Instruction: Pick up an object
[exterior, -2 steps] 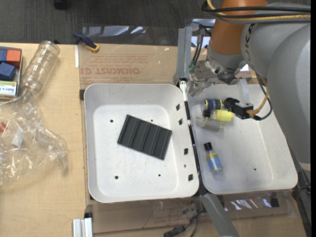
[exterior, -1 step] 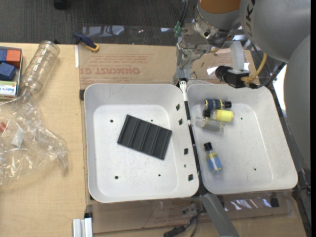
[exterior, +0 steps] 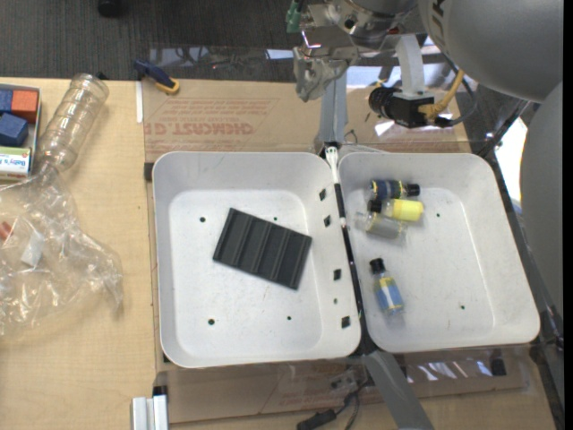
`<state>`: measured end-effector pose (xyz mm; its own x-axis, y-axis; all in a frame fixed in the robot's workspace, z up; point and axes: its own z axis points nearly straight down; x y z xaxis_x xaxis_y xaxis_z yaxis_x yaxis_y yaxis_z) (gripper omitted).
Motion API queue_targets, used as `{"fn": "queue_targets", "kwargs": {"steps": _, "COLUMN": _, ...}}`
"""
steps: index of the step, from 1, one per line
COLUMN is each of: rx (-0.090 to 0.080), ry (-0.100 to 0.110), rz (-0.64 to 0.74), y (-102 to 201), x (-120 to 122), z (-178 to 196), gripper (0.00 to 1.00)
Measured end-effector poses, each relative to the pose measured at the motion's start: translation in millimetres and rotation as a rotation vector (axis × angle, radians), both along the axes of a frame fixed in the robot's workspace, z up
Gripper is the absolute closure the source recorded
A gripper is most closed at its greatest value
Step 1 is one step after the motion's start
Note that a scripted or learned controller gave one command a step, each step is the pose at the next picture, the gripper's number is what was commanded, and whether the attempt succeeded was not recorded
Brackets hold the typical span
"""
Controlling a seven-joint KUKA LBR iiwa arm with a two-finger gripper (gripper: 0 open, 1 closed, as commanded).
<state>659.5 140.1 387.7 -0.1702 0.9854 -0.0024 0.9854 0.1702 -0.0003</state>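
Grey arm point(exterior: 501, 25) looms above the bins' point(exterior: 179, 330) far edge.

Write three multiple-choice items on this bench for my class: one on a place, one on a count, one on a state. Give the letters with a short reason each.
1. Where does the dark ribbed slab lie?
A. left bin
B. right bin
C. on the cardboard

2. How many small bottles lie in the right bin?
A. one
B. three
C. six

3. How does the clear plastic bottle on the bench rest?
A. upright
B. on its side
C. inside a bin

Answers: 1 A, the slab sits on the floor of the left bin. 2 B, a blue-capped one, a yellow one and a blue one. 3 B, it lies lengthwise on the wood.
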Motion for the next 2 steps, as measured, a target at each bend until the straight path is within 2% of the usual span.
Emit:
{"fn": "queue_targets", "kwargs": {"steps": 1, "rx": 0.0, "ry": 0.002, "rz": -0.107, "y": 75.6, "x": 0.0, "z": 52.8, "gripper": 1.0}}
{"fn": "queue_targets", "kwargs": {"steps": 2, "rx": -0.004, "ry": 0.004, "rz": -0.107, "y": 74.8, "x": 1.0, "z": 59.8, "gripper": 1.0}}
